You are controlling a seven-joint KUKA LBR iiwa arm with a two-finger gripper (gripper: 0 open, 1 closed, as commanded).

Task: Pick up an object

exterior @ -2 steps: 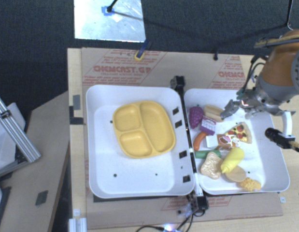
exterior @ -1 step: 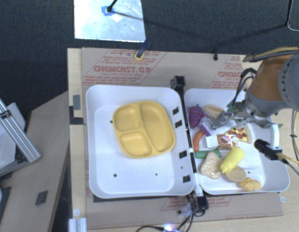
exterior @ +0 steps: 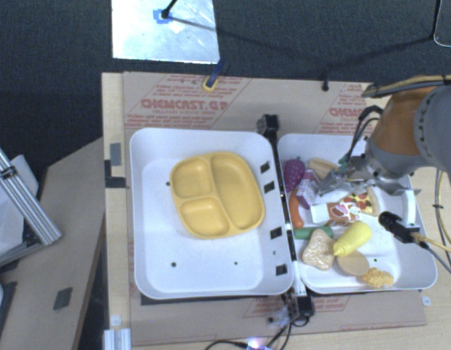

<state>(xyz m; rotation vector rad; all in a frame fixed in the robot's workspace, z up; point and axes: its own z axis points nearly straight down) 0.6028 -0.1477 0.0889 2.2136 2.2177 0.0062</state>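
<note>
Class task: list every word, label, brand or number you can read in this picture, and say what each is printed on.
"CHEMCAST GP", red print on the brown board under the bins, top left.
The same red print repeats at the board's top right and along its bottom edge, too cut off or blurred to read.
Nothing else is readable.

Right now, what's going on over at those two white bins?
A grey robot arm reaches in from the right, its hand low over the right bin, among toy food: a purple piece, a pizza slice, a yellow bottle-shaped piece. Whether it has hold of anything is unclear. The left bin holds a yellow divided plate.
</note>
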